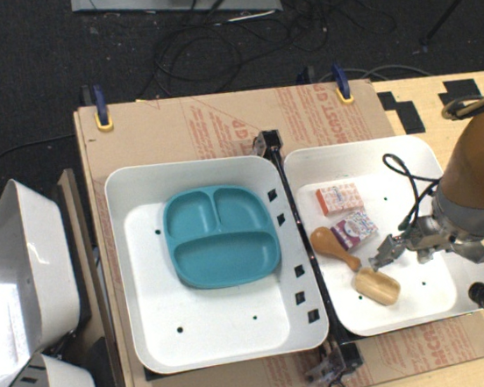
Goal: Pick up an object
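A cardboard sheet (215, 121) covered the bench, held by clamps (104, 118) along its upper edge. Behind it, across the top of the frame, lay dark carpet (29, 57) strewn with cables (196, 44). Two white bins sat side by side on the cardboard. The left bin (154, 332) held a teal divided tray (221, 235). The right bin (433, 300), at centre right, held a red-and-white box (340, 197), a small purple packet (353, 230) just below it, and a wooden scoop (358, 272) lying aslant. The arm (483, 174) reached in from the right edge. Its gripper (389, 250) hung low over the right bin, just right of the scoop, with nothing seen between its tips; whether it was released or clenched could not be told.
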